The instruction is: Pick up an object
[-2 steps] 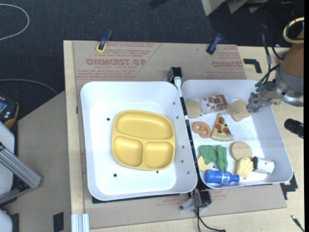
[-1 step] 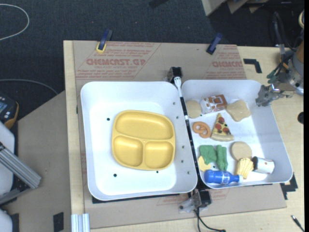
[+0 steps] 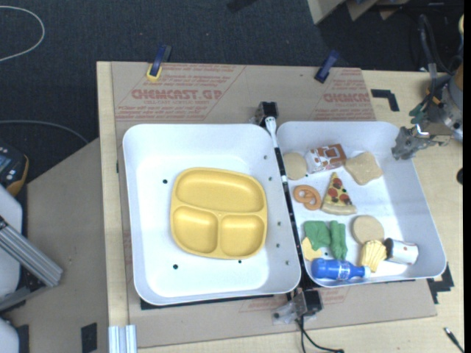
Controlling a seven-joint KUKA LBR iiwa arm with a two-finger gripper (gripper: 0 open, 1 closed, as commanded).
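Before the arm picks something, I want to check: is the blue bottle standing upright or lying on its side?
Lying on its side: the blue bottle rests lengthwise along the right bin's near edge.

Grey metal hand with small dark fittings at the wrist end

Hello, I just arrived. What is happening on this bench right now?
A robot arm is set to pick up an object, but nothing is held yet. Its gripper sits at the far right, over the upper right rim of the right bin. That bin holds toy food: a pizza slice, a pretzel, a blue bottle and other pieces, all untouched. The left bin holds a yellow divided plate.
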